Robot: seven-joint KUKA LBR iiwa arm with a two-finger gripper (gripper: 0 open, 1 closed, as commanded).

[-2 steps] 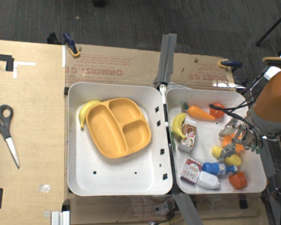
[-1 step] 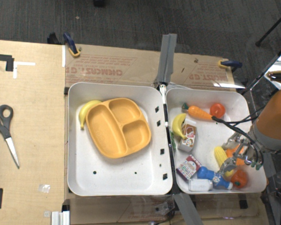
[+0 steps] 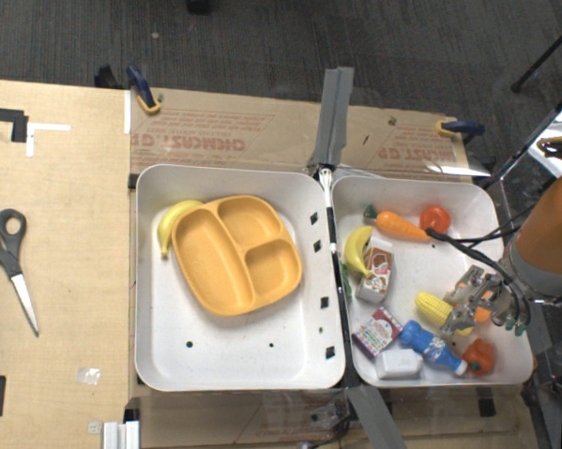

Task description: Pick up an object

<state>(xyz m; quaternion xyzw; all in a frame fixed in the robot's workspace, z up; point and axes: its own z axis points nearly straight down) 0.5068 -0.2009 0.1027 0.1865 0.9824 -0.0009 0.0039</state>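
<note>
On the desk [image 3: 54, 254] two shallow white bins sit side by side, and the arm comes in from three o'clock with its orange band [image 3: 551, 233] just above the wrist. The gripper [image 3: 466, 311] hangs low over the right bin [image 3: 480, 196], toward that bin's four o'clock part, right beside a yellow corn cob [image 3: 431, 308] that lies at its nine o'clock. Whether the jaws are apart or closed cannot be told, since the metal parts and cables blur together there, and nothing can be seen clamped between them. Around it the right bin is crowded: a carrot [image 3: 400, 225] and a red tomato [image 3: 435, 218] at the bin's twelve o'clock, a small banana [image 3: 357, 250] at ten o'clock touching a small carton [image 3: 376, 274], a purple packet [image 3: 377, 331] and a white block [image 3: 398, 364] toward seven o'clock, a blue bottle [image 3: 430, 348] lying at six o'clock just below the corn, and an orange-red piece [image 3: 481, 355] near the five o'clock corner. The left bin [image 3: 162, 344] holds a yellow divided plate [image 3: 234, 254] tilted across its centre, with a second banana [image 3: 173, 221] tucked against the plate's ten o'clock edge. Scissors [image 3: 12, 256] lie on the desk well apart at nine o'clock.
</note>
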